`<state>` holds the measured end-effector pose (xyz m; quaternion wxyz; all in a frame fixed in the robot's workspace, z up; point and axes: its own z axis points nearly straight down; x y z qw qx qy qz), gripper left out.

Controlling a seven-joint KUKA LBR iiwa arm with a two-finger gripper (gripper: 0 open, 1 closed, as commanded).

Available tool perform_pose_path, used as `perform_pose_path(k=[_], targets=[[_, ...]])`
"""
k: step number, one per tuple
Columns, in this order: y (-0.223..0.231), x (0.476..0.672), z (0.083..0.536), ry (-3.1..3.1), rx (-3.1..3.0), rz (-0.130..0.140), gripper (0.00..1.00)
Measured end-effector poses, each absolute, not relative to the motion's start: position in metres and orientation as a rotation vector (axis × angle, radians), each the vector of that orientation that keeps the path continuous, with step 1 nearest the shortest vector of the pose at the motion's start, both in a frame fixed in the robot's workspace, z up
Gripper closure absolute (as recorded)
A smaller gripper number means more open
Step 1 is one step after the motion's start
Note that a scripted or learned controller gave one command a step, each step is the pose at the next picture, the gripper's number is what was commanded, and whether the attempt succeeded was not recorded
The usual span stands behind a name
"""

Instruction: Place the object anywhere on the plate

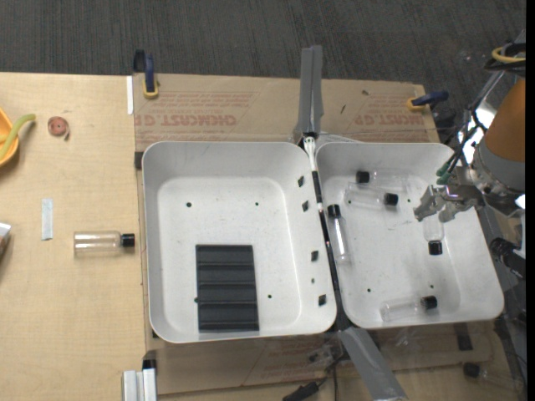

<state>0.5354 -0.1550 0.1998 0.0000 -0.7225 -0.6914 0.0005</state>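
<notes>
Clear plastic vials with black caps lie scattered in the right bin (468, 303): one by its near edge (408, 308), one along its left wall (338, 234), others toward its far side (372, 197). The ribbed black plate (226, 288) sits flat at the near edge of the left bin (159, 224), with nothing on it. I judge nothing is placed yet. My gripper (436, 204) hangs over the right bin's right side; I cannot tell its state or see anything in it.
</notes>
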Motion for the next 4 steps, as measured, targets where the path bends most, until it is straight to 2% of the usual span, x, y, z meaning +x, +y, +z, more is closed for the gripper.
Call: perform_pose_path(k=[1, 2, 3, 4], targets=[[-0.155, 0.535, 0.200, -2.172, -2.270, 0.002, 0.00], [-0.210, 0.591, 0.204, -2.067, -2.365, 0.005, 0.00], [-0.212, 0.642, 0.303, -2.229, -2.215, 0.004, 0.00], [-0.222, 0.654, 0.413, -2.190, -2.254, 0.003, 0.00]])
